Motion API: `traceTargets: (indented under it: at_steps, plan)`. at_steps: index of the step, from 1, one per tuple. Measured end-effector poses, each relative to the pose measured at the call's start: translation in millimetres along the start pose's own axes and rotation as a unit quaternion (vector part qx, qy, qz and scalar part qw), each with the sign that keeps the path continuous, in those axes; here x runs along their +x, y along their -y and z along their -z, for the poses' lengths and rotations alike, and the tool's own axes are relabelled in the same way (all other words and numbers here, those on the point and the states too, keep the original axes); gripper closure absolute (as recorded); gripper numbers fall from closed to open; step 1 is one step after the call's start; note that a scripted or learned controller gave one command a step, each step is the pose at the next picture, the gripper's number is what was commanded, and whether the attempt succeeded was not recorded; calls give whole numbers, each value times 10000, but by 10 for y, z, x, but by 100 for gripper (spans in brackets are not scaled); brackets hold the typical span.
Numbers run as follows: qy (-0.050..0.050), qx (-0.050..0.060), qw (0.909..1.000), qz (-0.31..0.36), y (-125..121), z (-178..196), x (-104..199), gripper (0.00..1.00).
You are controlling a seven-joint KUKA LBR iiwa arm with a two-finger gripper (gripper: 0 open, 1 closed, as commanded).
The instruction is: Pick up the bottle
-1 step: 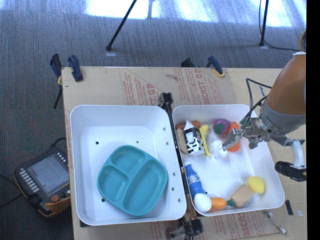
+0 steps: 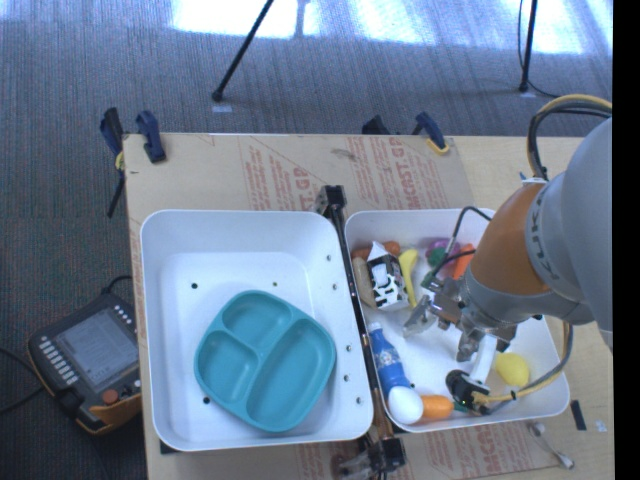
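The bottle (image 2: pixel 385 356) is blue with a white label. It lies along the left wall of the right bin (image 2: pixel 552 360), near the front, with a white egg-shaped piece (image 2: pixel 404 404) at its near end. My gripper (image 2: pixel 440 320) hangs low over the middle of the right bin, a short way right of the bottle's upper end and apart from it. The grey wrist with its orange band (image 2: pixel 505 253) rises behind it. Nothing can be seen held in the gripper.
A black-and-white carton (image 2: pixel 386 278), a yellow banana (image 2: pixel 409 273) and small toy foods crowd the back of the right bin. An orange carrot (image 2: pixel 437 405) and a yellow lemon (image 2: pixel 512 369) lie at its front. The left bin (image 2: pixel 170 248) holds a teal divided plate (image 2: pixel 265 360).
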State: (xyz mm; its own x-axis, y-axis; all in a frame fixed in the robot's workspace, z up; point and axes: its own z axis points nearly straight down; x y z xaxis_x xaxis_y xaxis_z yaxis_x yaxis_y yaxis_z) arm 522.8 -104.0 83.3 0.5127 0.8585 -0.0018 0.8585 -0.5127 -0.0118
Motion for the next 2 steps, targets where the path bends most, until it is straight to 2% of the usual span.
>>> traceTargets:
  at_steps: [1,2]
  plan:
    - [-38,-66,9721,-2343,24,31,-373,0]
    - [-7,21,9726,-2324,57,74,-380,100]
